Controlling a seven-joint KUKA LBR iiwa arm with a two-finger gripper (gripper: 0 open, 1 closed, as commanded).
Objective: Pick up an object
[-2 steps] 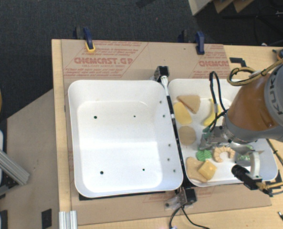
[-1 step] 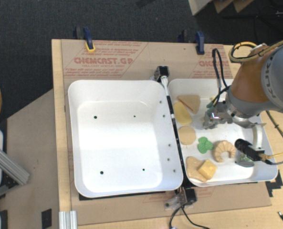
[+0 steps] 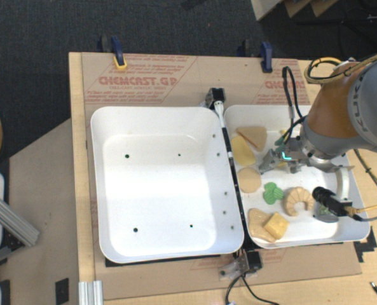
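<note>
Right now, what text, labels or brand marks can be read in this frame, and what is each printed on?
"CHEMCAST G.P" in red, on the brown board behind the left bin.
Smaller red print under it: too blurred to read.
Red print on the board behind the right bin, near: partly hidden by cables, unreadable.
No readable text on the bins or the arm.
</note>
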